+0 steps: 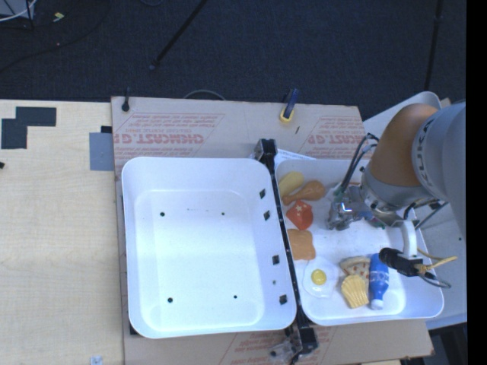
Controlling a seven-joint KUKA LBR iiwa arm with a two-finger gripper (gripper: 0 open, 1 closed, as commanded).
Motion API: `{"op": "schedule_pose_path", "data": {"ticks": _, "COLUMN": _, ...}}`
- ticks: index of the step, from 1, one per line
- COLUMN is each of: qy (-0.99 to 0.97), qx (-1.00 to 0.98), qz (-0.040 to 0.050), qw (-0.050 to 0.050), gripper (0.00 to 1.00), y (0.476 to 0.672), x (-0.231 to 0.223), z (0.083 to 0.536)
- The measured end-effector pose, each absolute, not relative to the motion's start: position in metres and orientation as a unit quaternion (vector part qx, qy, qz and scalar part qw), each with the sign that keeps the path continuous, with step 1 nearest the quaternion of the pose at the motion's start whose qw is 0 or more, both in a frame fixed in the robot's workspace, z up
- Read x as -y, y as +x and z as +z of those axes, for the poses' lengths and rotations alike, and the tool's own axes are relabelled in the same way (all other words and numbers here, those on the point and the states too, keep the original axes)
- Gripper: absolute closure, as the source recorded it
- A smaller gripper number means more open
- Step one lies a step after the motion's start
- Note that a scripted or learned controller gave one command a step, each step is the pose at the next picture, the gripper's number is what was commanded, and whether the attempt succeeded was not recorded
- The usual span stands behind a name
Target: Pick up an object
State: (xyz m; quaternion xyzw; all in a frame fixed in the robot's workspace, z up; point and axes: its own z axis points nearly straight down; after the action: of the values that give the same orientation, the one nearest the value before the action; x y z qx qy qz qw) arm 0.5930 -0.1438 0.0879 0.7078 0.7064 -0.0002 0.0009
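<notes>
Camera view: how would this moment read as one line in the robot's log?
task: pick up object | hand: over right bin, above toy food | nearest: tomato | nothing seen held | left bin: untouched

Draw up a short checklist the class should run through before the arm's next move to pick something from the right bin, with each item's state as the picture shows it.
1. Objects available in the right bin: ok; tomato, fried egg, blue bottle and other toy foods lie there.
2. Gripper over the right bin: ok; it sits near the tomato.
3. Gripper carrying anything: cannot tell.
4. Nearest target clear of neighbours: not ok; the tomato crowds the orange pieces above it.
5. Bottle free to lift: not ok; it touches the yellow ridged piece.
6. Divider between bins clear of the gripper: ok.
</notes>
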Motion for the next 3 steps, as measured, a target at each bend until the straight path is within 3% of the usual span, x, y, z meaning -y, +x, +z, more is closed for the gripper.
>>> {"op": "schedule_pose_path", "data": {"ticks": 1, "qy": 0.707, "qx": -0.708, "qz": 0.0004, "qw": 0.001, "gripper": 1.0, "y": 0.627, "x": 0.148, "z": 0.088}}
{"op": "schedule_pose_path", "data": {"ticks": 2, "qy": 0.708, "qx": -0.707, "qz": -0.001, "qw": -0.001, "gripper": 1.0, "y": 0.597, "x": 0.177, "z": 0.088}}
{"op": "schedule_pose_path", "data": {"ticks": 3, "qy": 0.707, "qx": -0.707, "qz": -0.0034, "qw": -0.005, "gripper": 1.0, "y": 0.643, "x": 0.157, "z": 0.087}}
